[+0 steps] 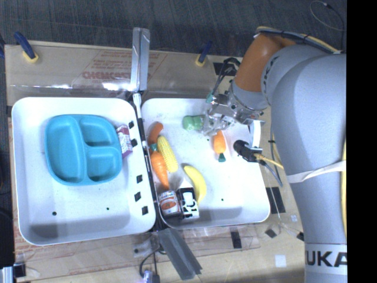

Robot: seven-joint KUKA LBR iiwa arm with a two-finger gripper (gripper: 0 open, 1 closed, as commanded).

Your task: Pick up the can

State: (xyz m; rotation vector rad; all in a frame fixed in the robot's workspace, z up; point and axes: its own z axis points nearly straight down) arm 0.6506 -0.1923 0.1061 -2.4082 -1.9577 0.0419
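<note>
Two white bins sit side by side; the can (168, 202) stands at six o'clock in the right bin (241, 211), while the gripper (215, 121), finger state indiscernible, hovers at twelve o'clock, probably mid-approach.

The can (168, 203) is small, with a red-and-white label and a dark top rim. It lies in the right bin (247, 214), at about 7 o'clock of that bin's floor, pressed against the wall that divides the two bins. It touches a black-and-white carton (187, 203) at its 3 o'clock side, and the tip of a long carrot (159, 168) lies just at its 12 o'clock.
</note>
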